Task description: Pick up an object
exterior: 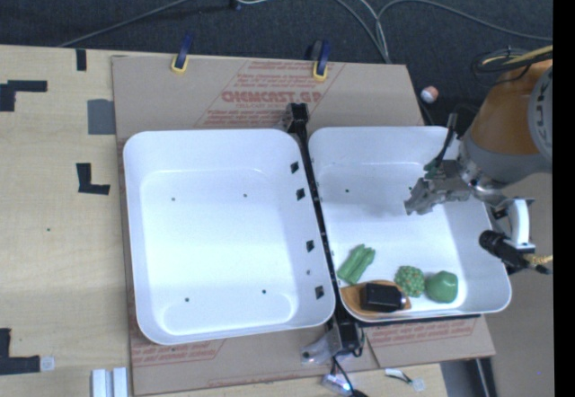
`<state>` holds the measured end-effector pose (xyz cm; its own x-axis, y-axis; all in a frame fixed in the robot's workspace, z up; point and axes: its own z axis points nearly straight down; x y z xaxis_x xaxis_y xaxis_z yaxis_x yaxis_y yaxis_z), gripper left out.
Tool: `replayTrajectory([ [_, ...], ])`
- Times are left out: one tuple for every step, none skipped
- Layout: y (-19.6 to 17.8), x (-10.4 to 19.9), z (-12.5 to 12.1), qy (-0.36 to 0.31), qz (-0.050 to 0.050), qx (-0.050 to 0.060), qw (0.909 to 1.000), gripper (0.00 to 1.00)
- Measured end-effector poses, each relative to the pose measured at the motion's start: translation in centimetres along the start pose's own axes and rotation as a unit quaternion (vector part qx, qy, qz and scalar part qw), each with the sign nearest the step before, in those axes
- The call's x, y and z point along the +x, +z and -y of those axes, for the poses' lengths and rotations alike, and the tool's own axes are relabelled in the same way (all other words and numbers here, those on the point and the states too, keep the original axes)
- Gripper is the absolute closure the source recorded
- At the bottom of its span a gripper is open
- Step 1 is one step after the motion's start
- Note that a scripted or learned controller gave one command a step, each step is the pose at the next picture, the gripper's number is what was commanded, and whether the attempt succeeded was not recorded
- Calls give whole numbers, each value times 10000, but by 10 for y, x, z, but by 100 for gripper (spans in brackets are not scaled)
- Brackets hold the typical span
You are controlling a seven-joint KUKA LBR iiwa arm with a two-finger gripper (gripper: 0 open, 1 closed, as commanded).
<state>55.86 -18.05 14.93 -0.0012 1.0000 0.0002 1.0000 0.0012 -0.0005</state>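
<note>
While green toys (pixel 409 279) crowd one corner, end effector (pixel 420 200) hovers apart.

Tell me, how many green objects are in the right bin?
3: a long one near the divider, a bumpy one toward the front edge, and a rounded one right beside it.

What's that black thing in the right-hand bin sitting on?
The black object lies on a flat tan, wooden-looking piece in the right bin, at the near edge. Tan shows around its left and near sides; the part beneath the black object is covered.
</note>
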Motion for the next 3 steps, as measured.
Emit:
replayTrajectory([
  [-57,1,-9,2,5,-19,10000,100],
  [-120,-2,-12,3,7,-28,10000,100],
  [-120,-2,-12,3,0,-1,10000,100],
])
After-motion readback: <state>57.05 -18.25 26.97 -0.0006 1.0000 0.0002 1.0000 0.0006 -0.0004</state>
